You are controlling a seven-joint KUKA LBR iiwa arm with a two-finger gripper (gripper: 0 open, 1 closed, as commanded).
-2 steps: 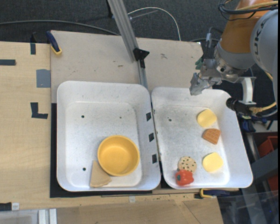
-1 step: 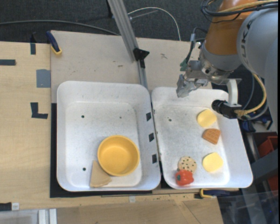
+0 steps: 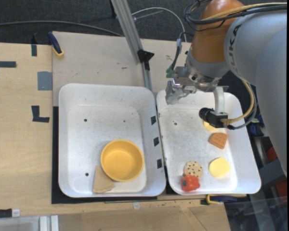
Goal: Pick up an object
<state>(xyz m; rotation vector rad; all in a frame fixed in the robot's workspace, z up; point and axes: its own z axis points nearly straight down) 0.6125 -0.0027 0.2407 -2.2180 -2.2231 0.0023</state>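
Pick not started: gripper (image 3: 175,93) hangs over the right bin's (image 3: 241,179) 11 o'clock corner, can't tell its state, nothing visibly held; candidates lie at 5 o'clock of it — orange wedge (image 3: 218,140), yellow disc (image 3: 219,167), cookie (image 3: 193,169), red piece (image 3: 190,183).

Right bin's (image 3: 169,143) left half lies open; toys (image 3: 218,140) crowd its right and front.

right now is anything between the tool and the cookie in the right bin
Nothing visible stands in the way. The tool sits at the far left corner of the right bin, and the cookie lies near the front edge, with bare bin floor between them. The red piece lies just beyond the cookie.
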